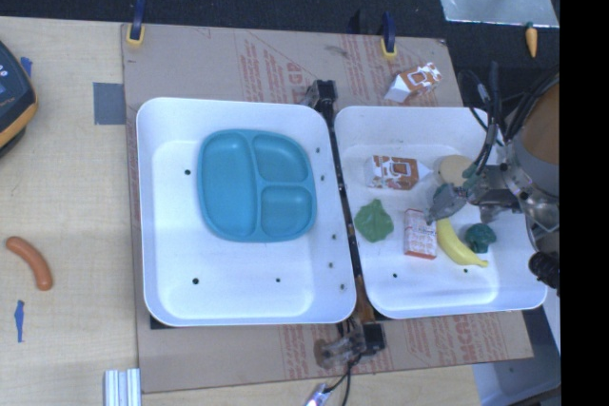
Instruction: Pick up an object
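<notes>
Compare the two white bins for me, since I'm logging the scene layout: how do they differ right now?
The left bin holds one large thing, a blue divided plate; the right bin holds several small ones: a banana, a green lump and two small cartons. The gripper is over the right bin, none over the left. Both are shallow, white, with rounded corners, side by side on cardboard.

Lying flat in the right bin (381, 299): a yellow banana (460, 245) near the right side, a small teal lump (481, 236) touching it, a red-and-white packet (419, 234) just left, a green lump (373, 222) farther left.
</notes>
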`<control>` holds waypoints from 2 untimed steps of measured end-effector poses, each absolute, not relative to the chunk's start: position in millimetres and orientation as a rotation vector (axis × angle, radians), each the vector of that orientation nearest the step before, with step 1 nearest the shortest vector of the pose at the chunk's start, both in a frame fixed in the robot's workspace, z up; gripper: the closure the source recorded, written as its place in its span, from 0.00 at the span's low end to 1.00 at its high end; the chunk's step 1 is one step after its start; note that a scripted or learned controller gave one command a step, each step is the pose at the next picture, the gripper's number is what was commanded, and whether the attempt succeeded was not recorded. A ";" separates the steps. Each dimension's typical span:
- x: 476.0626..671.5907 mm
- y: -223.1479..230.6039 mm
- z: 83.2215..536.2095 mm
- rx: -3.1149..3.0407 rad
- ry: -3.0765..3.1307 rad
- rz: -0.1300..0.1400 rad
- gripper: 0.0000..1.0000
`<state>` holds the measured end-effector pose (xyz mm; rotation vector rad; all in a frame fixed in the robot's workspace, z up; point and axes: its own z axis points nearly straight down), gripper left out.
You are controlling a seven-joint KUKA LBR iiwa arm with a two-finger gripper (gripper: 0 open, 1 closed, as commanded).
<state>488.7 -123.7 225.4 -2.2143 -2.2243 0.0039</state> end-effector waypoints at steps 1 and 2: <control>518.1 -163.8 94.8 -2.221 -2.230 -0.001 0.00; 579.4 -208.3 130.2 -2.217 -2.227 0.002 0.00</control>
